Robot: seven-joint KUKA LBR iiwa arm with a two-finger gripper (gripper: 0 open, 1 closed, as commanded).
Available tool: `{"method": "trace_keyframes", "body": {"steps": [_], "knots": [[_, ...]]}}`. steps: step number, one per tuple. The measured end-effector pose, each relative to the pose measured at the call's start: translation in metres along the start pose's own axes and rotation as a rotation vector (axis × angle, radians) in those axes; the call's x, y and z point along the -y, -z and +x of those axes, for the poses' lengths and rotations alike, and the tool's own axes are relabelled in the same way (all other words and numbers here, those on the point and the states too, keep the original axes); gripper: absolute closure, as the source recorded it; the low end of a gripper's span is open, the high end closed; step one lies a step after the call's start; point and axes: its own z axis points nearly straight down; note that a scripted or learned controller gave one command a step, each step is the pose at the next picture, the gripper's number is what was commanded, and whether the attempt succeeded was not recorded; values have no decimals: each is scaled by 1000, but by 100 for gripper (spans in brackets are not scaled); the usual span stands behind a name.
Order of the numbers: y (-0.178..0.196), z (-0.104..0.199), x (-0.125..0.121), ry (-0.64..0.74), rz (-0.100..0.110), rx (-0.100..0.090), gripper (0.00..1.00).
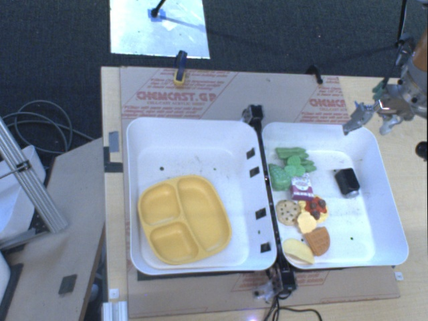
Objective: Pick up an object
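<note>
My gripper (372,120) hangs above the far right corner of the right bin (384,199), its two fingers spread apart with nothing between them. Below it in that bin lie a small black block (347,181), a green leafy toy (291,164), a purple packet (301,188), a round cookie (288,211), a red and yellow piece (314,207), a brown piece (318,240) and a pale yellow piece (298,250). These toys are clustered along the bin's left side. The black block lies alone, nearest the gripper.
The left bin (167,146) holds a yellow divided tray (184,217). A black divider with clips (262,179) runs between the bins. A yellow clamp (180,72) sits at the bench's far edge. A metal plate (159,17) lies beyond the bench.
</note>
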Motion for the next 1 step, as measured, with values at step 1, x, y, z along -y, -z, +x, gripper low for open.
{"method": "trace_keyframes", "body": {"steps": [1], "knots": [[-188, -29, 19, -4, 14, -3, 0]]}}
